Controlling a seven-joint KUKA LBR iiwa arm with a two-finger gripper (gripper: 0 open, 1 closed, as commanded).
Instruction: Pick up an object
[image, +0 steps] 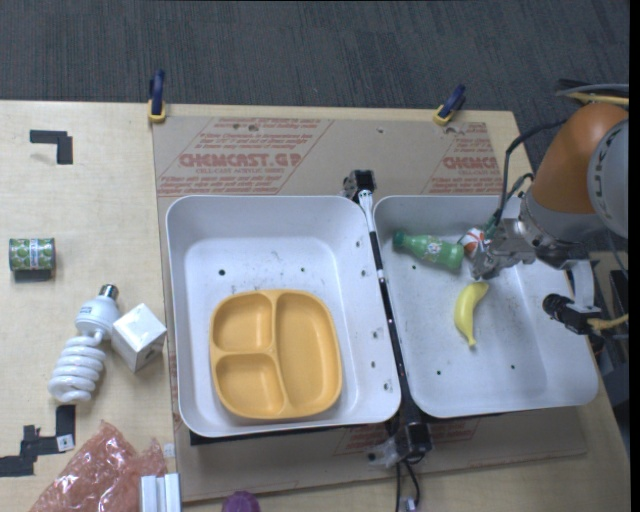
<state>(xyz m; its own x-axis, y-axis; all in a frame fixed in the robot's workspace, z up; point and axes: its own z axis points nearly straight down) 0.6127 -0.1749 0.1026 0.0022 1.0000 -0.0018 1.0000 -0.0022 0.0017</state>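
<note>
Just below the pincer (487, 262), in the right bin (560, 392), lay a banana (468, 311), its upper tip almost touching the fingers; whether they were parted or closed could not be told. The step looked like the approach before a grasp. Next would come closing across the banana's width. Its long axis ran nearly straight away from the pincer, downward and slightly left. A green bottle (430, 249) lay just left.

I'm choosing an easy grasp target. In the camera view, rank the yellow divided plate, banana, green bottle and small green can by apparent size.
1. yellow divided plate
2. green bottle and banana: look alike in length; the hand hides the bottle's end
3. small green can
</note>
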